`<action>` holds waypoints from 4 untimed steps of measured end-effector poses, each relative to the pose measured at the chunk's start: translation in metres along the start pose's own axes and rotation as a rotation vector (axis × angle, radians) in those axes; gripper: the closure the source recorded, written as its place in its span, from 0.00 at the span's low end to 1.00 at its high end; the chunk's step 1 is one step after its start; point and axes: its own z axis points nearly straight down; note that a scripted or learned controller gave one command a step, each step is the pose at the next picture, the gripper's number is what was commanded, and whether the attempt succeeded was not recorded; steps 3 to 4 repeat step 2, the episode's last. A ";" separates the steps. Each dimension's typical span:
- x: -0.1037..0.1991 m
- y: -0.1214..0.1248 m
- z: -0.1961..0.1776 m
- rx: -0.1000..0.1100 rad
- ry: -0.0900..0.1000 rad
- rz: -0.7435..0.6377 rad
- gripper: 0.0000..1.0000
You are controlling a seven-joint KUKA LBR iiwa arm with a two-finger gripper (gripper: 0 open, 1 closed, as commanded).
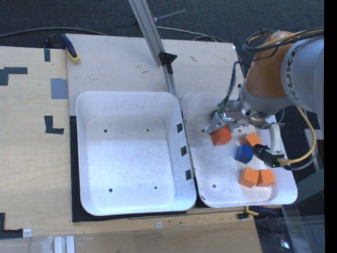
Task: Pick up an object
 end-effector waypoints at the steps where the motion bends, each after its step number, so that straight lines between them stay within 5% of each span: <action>1: 0.001 0.000 -0.024 0.003 -0.001 0.001 1.00; 2: 0.078 0.087 0.007 0.004 0.002 -0.006 1.00; 4: 0.078 0.087 0.007 0.004 0.002 -0.006 1.00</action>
